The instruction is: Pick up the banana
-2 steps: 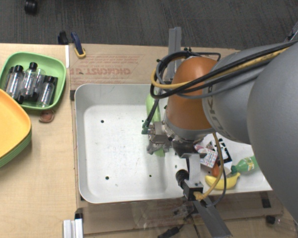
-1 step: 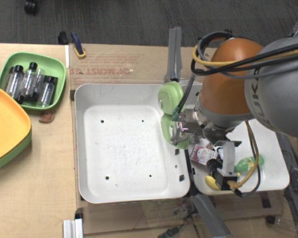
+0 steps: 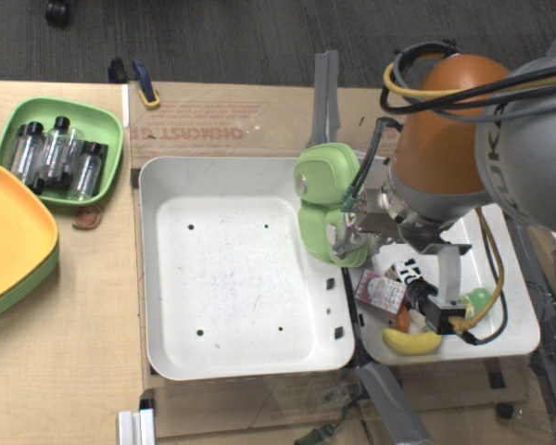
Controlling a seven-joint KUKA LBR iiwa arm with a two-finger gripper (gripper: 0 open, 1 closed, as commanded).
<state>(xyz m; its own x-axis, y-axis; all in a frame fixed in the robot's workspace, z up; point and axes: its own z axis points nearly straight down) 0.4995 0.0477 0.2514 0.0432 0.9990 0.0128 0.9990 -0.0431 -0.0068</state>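
Two bins; your banana (image 3: 412, 342) lies in the right bin's (image 3: 524, 327) near corner, gripper (image 3: 347, 239) elsewhere, its state unreadable.

L bin (image 3: 167, 276) | green tray (image 3: 18, 119) w/ bottles (image 3: 56, 156) | yellow plates (image 3: 9, 239)

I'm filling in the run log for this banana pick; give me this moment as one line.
arm: over right bin | gripper: near bins' divider, fingers unclear | banana: lying in right bin's near edge, not held | left bin: untouched | pick: not done
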